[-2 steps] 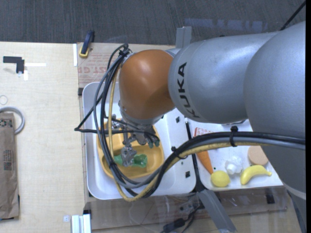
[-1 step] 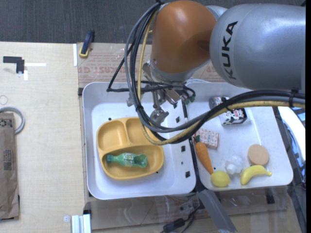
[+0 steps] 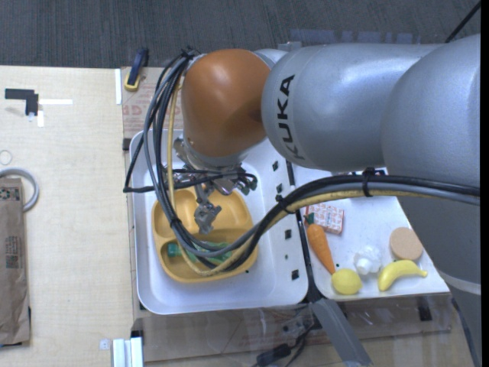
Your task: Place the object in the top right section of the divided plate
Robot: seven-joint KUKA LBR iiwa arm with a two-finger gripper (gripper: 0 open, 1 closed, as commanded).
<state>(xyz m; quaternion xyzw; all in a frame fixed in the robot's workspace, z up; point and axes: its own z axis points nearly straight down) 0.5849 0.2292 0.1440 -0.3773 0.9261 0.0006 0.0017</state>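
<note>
Plainly, "KUKA" marks the grey arm (image 3: 351,98).

The divided plate (image 3: 170,219) lies in the left bin (image 3: 149,281); carrot (image 3: 321,247), lemon (image 3: 346,281) and banana (image 3: 399,273) lie along the right bin's (image 3: 428,277) front edge.

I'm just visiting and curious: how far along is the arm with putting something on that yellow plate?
Done: the pincer has reached the yellow divided plate in the left bin. In hand: unclear, cables hide what it carries. Left: a visible drop-off. The carrot, lemon and banana lie in the right bin.
</note>
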